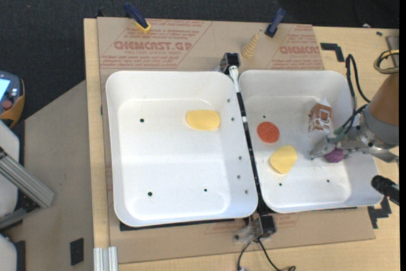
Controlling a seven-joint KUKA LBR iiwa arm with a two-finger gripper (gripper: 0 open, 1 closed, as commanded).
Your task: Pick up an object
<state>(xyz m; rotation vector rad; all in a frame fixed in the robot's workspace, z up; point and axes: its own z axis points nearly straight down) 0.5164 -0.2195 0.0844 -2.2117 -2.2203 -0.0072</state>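
In the right bin [298,198] lie a red disc [268,132], a pale yellow piece [283,159], a small white and orange carton [320,117] and a purple object [333,154]. My gripper [325,149] reaches in from the right and hangs low at the purple object, which sits right at its tip. Whether the purple object is between the fingers I cannot tell. A second yellow piece [203,120] rests in the left bin [127,136].
The two white bins stand side by side on a cardboard sheet [158,41] held by blue clamps [136,16]. A black divider strip [244,130] runs between the bins. Cables [352,79] hang over the right bin's far right edge.
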